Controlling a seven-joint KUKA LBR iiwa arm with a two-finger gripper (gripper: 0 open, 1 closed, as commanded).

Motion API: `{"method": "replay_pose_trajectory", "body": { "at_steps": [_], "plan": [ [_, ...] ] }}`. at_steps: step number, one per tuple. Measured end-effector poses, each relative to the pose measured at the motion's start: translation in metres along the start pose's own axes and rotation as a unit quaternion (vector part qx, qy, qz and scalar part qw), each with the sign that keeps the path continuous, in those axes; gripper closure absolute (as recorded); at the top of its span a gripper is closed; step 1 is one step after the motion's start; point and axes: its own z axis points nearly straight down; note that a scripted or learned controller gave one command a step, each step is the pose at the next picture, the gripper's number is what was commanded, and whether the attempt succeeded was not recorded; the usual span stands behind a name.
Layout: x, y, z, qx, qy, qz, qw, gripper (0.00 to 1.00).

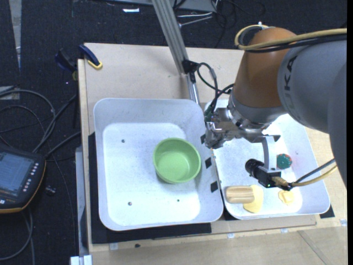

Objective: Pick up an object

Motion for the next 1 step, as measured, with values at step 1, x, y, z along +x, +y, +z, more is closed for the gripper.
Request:
{"method": "replay_pose_trajectory", "body": {
  "at_steps": [1],
  "plan": [
    [0.0486, 0.0168, -0.0064, 0.000, 0.000, 0.000, 1.0000, 1.00]
  ]
}}
